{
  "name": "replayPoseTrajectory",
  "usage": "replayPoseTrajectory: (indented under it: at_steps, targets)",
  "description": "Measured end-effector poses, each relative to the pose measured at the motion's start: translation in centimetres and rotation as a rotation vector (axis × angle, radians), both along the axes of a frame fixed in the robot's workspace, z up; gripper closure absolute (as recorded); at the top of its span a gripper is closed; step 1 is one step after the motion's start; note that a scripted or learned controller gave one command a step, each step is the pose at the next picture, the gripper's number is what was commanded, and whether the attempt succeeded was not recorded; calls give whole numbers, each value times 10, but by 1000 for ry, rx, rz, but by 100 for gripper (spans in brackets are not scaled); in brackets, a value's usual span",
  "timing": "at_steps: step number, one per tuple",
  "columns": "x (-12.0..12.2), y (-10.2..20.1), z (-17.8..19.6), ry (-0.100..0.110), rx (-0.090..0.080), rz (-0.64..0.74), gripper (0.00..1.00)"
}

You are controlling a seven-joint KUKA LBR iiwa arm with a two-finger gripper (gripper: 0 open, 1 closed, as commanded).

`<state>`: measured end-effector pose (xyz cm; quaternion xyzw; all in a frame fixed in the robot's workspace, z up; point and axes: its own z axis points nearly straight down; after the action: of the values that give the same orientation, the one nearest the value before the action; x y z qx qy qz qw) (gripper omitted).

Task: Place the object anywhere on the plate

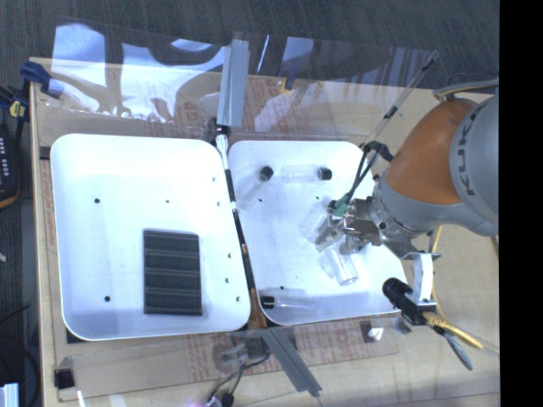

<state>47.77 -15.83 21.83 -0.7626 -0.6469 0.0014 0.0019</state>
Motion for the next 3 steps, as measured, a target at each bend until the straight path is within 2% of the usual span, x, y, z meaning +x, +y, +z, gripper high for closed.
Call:
replayPoseTrajectory:
  at_steps: [1, 2, 3]
  targets:
    - [83, 89, -30, 3, 1, 122, 100]
    - [93, 157, -2, 3, 0, 103, 100]
    - [93, 222, -7, 5, 1, 478, 100]
